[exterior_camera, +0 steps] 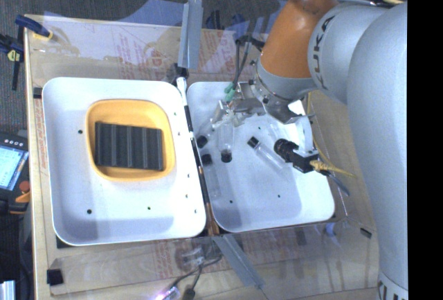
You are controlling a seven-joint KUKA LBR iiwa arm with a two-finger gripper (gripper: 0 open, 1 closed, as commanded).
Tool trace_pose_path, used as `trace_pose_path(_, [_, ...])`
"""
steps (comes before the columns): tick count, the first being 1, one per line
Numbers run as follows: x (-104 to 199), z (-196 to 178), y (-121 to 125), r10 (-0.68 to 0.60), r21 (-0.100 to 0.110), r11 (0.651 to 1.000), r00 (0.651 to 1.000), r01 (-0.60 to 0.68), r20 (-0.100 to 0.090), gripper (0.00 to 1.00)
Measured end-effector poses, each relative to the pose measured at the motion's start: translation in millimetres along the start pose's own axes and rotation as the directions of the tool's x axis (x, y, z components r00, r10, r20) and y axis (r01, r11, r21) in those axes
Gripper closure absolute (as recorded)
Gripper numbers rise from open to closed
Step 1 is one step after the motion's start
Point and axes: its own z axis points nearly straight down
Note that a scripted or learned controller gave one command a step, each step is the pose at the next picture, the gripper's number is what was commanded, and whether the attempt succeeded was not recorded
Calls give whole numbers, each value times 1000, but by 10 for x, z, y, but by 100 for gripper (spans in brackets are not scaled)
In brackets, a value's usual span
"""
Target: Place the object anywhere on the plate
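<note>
**Pick-up stage: gripper over right bin**

The gripper [229, 114] hung over the far left part of the right bin [277, 212]. Its opening could not be told, and nothing was seen held in it. Small dark pieces [225, 153] lay just near of it, close to that bin's left wall. The object was judged to be one of these. The plate [104, 110] sat in the left bin [69, 201], well apart, with a ribbed block [129, 146] covering its middle.

Judged step: grasp not yet made.

Next move called for:
1. Lowering onto one piece and closing on it.
2. Lifting clear of the walls between the bins.
3. Carrying left and releasing over the plate.
</note>
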Motion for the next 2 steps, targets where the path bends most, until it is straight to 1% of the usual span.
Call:
trace_pose_path(1, [758,251,321,-214,1,977,977,214,0,100])
trace_pose_path(2, [755,251,321,-214,1,977,977,214,0,0])
